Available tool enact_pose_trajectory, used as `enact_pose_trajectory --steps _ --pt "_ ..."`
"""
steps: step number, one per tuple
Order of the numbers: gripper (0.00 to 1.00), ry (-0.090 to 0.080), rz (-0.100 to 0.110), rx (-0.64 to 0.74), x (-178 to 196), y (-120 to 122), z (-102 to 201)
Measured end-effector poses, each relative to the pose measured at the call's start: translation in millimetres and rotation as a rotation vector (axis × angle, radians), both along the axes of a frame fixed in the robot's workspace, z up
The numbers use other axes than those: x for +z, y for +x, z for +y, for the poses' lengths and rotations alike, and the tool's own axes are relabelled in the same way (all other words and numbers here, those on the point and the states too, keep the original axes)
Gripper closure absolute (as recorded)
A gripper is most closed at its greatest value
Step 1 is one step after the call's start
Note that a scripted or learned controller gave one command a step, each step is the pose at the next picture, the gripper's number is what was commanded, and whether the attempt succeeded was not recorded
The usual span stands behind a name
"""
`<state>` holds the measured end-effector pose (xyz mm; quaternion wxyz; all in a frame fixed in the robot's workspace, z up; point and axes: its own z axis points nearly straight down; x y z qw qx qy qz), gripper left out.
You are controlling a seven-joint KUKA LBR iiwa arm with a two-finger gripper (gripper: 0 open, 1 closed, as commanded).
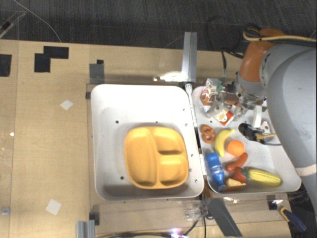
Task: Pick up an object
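Corn cob (263, 177), blue bottle (214, 166), orange (236, 147) and banana (222, 138) lie in the right bin (283, 155), nearer the camera than the hand (229, 99). Yellow tray (156, 156) occupies the left bin (106, 133). Hand state: cannot tell.

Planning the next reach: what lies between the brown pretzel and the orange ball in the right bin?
In the camera view, the yellow plastic banana lies between the small brown pretzel and the round orange ball, curving beside the ball.
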<state>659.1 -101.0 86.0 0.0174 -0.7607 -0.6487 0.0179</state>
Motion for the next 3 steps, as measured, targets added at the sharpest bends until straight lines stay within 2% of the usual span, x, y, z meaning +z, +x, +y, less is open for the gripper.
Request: enact_pose_trajectory --steps 1,2,3 --pt "1.0 -0.005 -0.014 0.004 13.2 3.5 0.2" --pt "0.0 -0.006 -0.014 0.005 13.1 3.4 -0.3" --pt "0.0 -0.006 -0.06 -0.04 6.0 2.0 -4.6"
